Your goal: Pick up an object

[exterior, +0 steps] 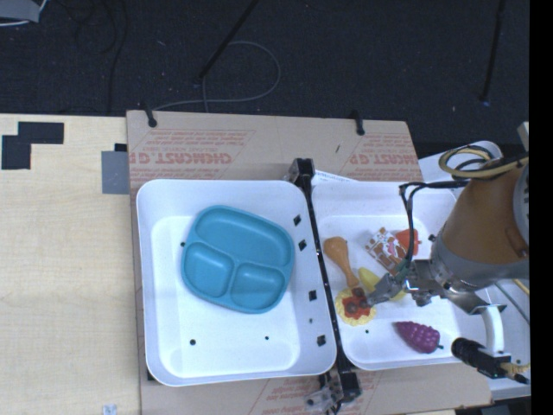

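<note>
Your target, a flat yellow toy with a red centre (355,308), lies near the front left of the right white bin (380,357). The gripper (378,294) sits right over its upper edge; you cannot tell how it is set. Around it lie a tan wooden spoon (339,256), a printed snack packet (385,245) and a purple grape bunch (417,336). The left white bin (173,353) carries a blue divided plate (237,258).

upside-down red "chemcrzt g.p" print on cardboard sheet (259,150)
</note>
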`<move>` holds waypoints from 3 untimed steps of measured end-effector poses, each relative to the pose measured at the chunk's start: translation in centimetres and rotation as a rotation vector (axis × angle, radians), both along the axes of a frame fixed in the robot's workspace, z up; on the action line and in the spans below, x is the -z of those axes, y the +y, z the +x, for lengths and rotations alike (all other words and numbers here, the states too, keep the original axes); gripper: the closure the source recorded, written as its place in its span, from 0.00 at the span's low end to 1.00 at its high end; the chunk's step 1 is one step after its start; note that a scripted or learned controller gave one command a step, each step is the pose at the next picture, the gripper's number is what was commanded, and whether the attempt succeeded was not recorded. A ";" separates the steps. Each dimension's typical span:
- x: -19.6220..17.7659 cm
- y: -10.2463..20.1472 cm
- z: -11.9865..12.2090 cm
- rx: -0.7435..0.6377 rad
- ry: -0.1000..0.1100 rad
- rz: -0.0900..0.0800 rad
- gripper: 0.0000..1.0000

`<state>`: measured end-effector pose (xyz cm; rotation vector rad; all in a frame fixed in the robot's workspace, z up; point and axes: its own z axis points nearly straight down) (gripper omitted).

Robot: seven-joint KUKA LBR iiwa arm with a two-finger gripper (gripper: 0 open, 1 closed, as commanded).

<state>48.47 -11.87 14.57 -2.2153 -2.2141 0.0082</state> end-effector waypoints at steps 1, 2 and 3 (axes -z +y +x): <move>5.0 -0.1 0.0 0.003 -0.009 -0.004 0.00; 3.7 0.1 0.2 0.006 -0.010 0.005 1.00; -1.8 0.7 -0.4 -0.002 -0.012 -0.003 1.00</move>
